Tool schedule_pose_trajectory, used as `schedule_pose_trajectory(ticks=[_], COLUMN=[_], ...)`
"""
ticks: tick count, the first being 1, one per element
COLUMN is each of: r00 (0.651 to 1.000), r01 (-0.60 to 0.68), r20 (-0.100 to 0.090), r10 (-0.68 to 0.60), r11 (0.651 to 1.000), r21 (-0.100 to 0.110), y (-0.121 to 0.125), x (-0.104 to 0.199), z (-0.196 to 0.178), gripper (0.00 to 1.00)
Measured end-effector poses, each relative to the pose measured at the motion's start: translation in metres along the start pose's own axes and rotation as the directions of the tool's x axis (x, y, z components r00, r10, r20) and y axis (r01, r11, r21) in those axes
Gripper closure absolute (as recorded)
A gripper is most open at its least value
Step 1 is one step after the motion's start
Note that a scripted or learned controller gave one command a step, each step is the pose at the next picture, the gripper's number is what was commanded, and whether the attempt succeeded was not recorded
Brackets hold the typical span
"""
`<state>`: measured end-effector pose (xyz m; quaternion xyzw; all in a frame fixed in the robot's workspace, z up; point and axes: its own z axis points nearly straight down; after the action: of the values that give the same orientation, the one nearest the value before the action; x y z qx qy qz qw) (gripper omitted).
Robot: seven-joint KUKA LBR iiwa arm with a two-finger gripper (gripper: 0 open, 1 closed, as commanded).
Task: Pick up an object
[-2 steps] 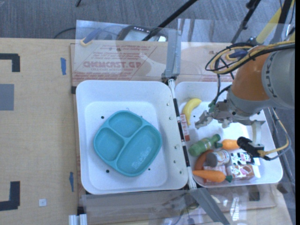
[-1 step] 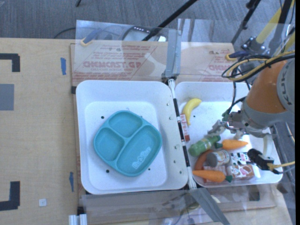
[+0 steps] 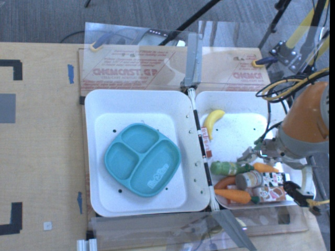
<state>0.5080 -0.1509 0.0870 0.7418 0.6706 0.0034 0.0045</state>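
Toy food — banana [image 3: 213, 120], green bottle [image 3: 226, 168], carrots [image 3: 233, 195], a can [image 3: 248, 180] — lies in the right bin [image 3: 246, 120], mostly toward six o'clock. Gripper [image 3: 255, 153] hangs just above the pile; whether its claw is apart or together, I cannot tell. Left bin [image 3: 99, 109] holds a teal divided plate [image 3: 142, 159].

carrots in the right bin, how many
3. One carrot lies along the right bin's near edge, one just above it beside the can, one by the gripper. Others may be hidden under the arm.

The teal plate [image 3: 142, 159] looks like smooth matt plastic, the white bins [image 3: 94, 140] glossy plastic, the surface [image 3: 36, 140] pale bare wood.
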Motion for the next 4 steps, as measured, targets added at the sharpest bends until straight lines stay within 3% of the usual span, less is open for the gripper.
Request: schedule_pose_trajectory(ticks=[1, 2, 3, 4], r00=[1.000, 0.991, 0.991, 0.963], r01=[-0.002, -0.137, -0.137, -0.269], r20=[0.001, 0.001, 0.001, 0.003], r10=[0.002, 0.137, 0.137, 0.269], r11=[1.000, 0.990, 0.990, 0.963], r21=[-0.010, 0.011, 0.012, 0.015], y=[0.003, 0.029, 0.029, 0.060], x=[0.000, 0.042, 0.042, 0.022], z=[-0.012, -0.134, -0.133, -0.019], gripper=[1.00, 1.00, 0.00, 0.00])
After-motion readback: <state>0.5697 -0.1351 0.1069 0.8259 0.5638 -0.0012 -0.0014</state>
